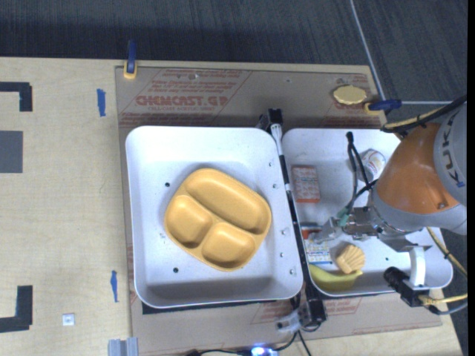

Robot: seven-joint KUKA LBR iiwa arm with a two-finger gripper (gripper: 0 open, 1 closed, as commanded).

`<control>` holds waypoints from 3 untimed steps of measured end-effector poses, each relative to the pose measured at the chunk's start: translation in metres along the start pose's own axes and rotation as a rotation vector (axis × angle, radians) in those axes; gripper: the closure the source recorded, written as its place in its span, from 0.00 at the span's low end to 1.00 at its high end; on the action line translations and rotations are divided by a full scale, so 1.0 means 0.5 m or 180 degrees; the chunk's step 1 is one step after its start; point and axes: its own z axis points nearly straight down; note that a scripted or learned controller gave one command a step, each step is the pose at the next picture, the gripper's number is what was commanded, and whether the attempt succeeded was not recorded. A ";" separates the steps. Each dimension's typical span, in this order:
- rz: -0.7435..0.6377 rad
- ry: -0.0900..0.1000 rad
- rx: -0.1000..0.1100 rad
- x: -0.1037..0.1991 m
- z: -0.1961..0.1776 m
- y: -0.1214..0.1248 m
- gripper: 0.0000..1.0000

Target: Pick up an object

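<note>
A: What lies in the left white bin (141, 199), in the centre of the frame?

B: One thing: a yellow plastic tray with three rounded compartments (217, 218). It lies flat and a little turned, near the middle of the bin floor.

A: And the right white bin (326, 143)?

B: It is in the right half of the frame, touching the left bin along a dark seam. In its upper part lies a small flat packet with a red and white label (305, 183). Near the lower left corner I see a yellow banana (332, 277) along the bottom wall, and a tan ridged piece like a shell (349, 257) just above it, touching it. A small printed card (318, 252) is to the left of the shell piece.

A: Where is the arm?

B: The grey arm with the orange band (414, 178) comes from the right edge and covers the right part of this bin. Its gripper (347, 225) is low over the bin floor, just above the shell piece in the frame.

A: Is the gripper holding something?

B: I cannot tell; the wrist and cables hide the tips, and I see nothing clearly between them.

A: Anything else?

B: A flat tan disc (349, 94) lies on the brown cardboard sheet (223, 95), in the upper right.
</note>
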 end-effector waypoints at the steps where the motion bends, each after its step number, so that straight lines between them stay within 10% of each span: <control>1: -0.0004 0.0007 0.0023 -0.003 0.023 -0.005 0.00; 2: -0.0006 0.0010 0.0005 -0.003 0.000 0.000 1.00; 3: 0.0002 -0.0010 0.0049 -0.154 0.028 -0.012 1.00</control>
